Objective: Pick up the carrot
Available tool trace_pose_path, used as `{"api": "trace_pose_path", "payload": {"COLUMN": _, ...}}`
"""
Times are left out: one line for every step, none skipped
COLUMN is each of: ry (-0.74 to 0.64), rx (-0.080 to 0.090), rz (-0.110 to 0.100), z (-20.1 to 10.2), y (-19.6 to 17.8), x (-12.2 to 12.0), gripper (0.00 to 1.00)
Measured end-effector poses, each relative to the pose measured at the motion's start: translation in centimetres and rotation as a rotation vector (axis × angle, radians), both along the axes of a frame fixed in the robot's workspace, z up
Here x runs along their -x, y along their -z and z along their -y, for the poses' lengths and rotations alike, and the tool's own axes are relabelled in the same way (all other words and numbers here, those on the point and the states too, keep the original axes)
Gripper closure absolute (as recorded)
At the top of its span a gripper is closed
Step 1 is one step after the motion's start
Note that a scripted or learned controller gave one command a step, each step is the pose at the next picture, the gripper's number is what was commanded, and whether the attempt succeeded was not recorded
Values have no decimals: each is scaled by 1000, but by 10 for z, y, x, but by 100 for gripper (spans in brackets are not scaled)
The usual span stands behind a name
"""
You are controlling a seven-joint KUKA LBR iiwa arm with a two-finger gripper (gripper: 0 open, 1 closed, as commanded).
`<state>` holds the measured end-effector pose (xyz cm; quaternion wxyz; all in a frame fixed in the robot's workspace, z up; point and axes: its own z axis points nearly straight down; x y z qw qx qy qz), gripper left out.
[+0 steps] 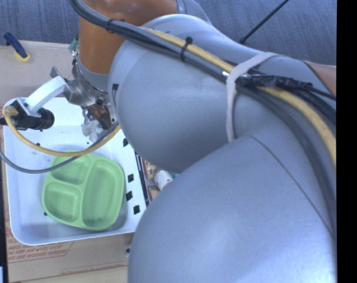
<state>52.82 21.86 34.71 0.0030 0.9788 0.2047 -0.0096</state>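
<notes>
My gripper hangs over the far part of the left bin, just beyond a green divided plate. The grey arm with its orange band covers most of the scene, including nearly all of the right bin. A small orange-and-white object peeks out from under the arm just right of the divider between the bins; I cannot tell what it is. Nothing is visibly held at the gripper.
A white bracket with a black cylinder and a yellow-tipped hose sticks out left from the wrist, over the left bin's far corner. A loop of cable droops above the plate. A blue-and-yellow tool lies on the bench at far left.
</notes>
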Motion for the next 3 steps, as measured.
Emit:
{"api": "trace_pose_path", "payload": {"ry": -6, "rx": -7, "rz": -5, "z": 55, "y": 138, "x": 40, "gripper": 100}}
{"api": "trace_pose_path", "payload": {"ry": 177, "rx": -6, "rz": 6, "z": 43, "y": 156, "x": 53, "gripper": 100}}
{"api": "trace_pose_path", "payload": {"ry": -20, "rx": -16, "rz": 9, "z": 53, "y": 239, "x": 52, "gripper": 100}}
